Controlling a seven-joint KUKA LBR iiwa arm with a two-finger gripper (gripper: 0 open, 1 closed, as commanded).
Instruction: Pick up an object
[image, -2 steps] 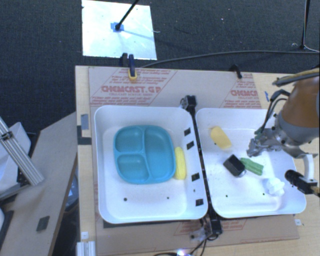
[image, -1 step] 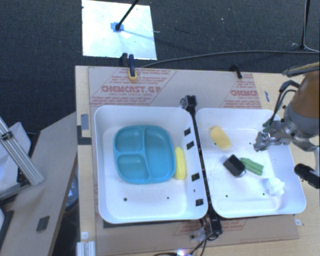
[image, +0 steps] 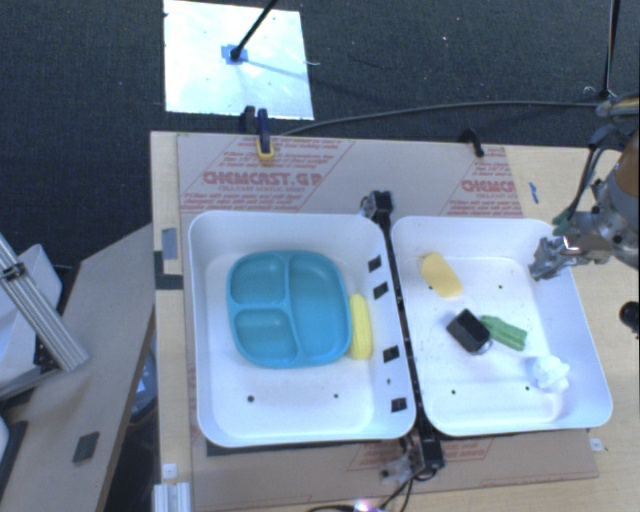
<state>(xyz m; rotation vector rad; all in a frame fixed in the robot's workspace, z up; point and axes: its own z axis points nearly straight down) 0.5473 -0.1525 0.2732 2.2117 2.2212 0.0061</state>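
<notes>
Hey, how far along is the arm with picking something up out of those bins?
Nothing looks done yet. The gripper sits at the right bin's far right rim with nothing visibly held. The yellow piece, black block, green item and white object all lie on that bin's floor. Choosing one, descending, grasping and lifting remain.

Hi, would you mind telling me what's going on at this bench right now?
A robot arm reaches in from the right, with its gripper hovering over the upper right edge of the right bin. It holds nothing I can see. That bin has a yellow block, a black object, a green object touching it, and a small white piece. The left bin holds a blue divided plate with a yellow banana-like item along its right side. Nothing has been picked up yet.
</notes>
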